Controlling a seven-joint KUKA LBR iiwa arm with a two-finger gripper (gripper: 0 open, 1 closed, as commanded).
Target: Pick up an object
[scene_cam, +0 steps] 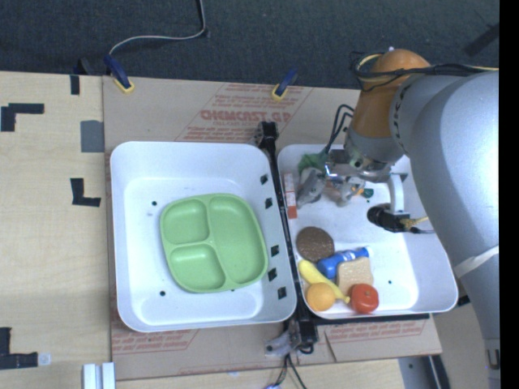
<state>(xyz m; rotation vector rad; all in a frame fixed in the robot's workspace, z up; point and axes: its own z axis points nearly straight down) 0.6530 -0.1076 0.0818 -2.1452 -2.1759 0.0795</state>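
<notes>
1. The grey arm with its orange band reached in from the right, its gripper low over the far end of the right bin.
2. Whether the pincer stood wide, narrow or closed on anything could not be told; blur and clutter hid it.
3. A green item lay just beside the gripper, at the bin's far left corner.
4. The toy food sat clustered at the near end: a brown cookie, a banana, an orange, a slice of bread, a tomato and a blue item.
5. A green divided plate lay in the left bin.
</notes>
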